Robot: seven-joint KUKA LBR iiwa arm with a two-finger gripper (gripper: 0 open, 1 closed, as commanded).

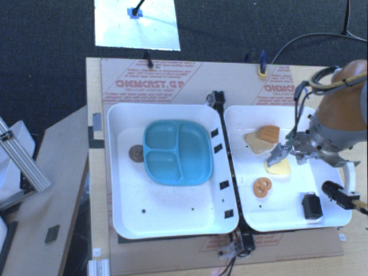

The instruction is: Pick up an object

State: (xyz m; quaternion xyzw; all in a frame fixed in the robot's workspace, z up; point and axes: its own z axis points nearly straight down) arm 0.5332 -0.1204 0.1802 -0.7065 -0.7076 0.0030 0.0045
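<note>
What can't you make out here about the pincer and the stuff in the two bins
- Pincer: small and blurred in the camera view, so fingers' state unclear, and contact with the pale yellow piece uncertain.
- Round brown object: partly hidden by the blue divided plate.
- Arm: cut off by the right edge.

1. In the right bin we see a small orange pretzel-shaped piece (262, 187), lying flat on the white floor near the bin's middle.
2. Just above and to its right lies a pale yellow flat piece (280, 167), roughly heart-shaped, also flat on the floor.
3. Toward the bin's far side we find a tan, flat, blob-shaped piece (255, 142), with an orange ridged piece (268, 134) resting partly on its right edge.
4. A small black block (311, 206) sits near the bin's front right corner, well apart from the others.
5. In the left bin we see a light blue divided plate (176, 152), right side up, with a small brown disc (136, 153) touching its left edge.
</note>
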